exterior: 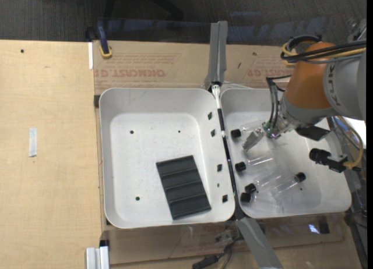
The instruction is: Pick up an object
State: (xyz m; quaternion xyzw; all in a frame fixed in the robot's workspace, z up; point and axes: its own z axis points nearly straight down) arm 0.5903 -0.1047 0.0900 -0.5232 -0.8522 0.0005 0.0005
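Where the grey arm (pixel 344 90) with its orange band (pixel 308 84) reaches in from the right of the frame, its claw (pixel 269 131) hangs low over the upper part of the right bin (pixel 332 206), in the right-centre of the picture. The tip is small and partly lost against clear plastic below it, so I cannot tell how far the claw is open, nor whether anything sits in it. It appears to be right at, perhaps touching, a grey-tipped clear piece (pixel 254 140) that slants down to the left just beneath it; contact cannot be confirmed.

The right bin holds several clear tubes with black caps. 1 cap (pixel 236 134) lies near the bin's upper left, another (pixel 239 167) at its left wall, a 3rd (pixel 249 191) toward the lower left, and a 4th (pixel 299 177) right of centre. A clear tube (pixel 281 185) lies between the last 2.

The left bin (pixel 116 204) fills the centre of the frame and holds 1 dark ribbed block (pixel 183 186), lying flat and tilted in its lower right part, well apart from the claw. Both bins rest on a brown surface (pixel 46 87).
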